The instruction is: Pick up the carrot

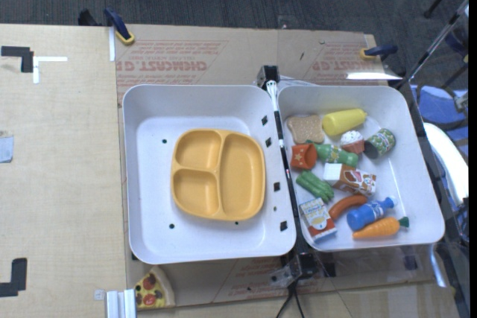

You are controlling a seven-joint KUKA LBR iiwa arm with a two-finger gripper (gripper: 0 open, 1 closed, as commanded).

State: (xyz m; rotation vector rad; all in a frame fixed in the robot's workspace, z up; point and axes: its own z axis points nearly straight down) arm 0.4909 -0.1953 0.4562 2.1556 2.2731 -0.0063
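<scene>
Carrot (377, 229) lies flat, front-right corner of right bin (422, 160), touching blue bottle (367, 214), near wall. Approach from above, grip across mid-body, avoid bottle. Claw state: can't tell.

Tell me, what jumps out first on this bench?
The big yellow three-compartment plastic plate sits alone in the left white bin. The right white bin holds a jumble of toy food, with an orange plastic carrot at its near edge, right beside a blue toy bottle.
</scene>
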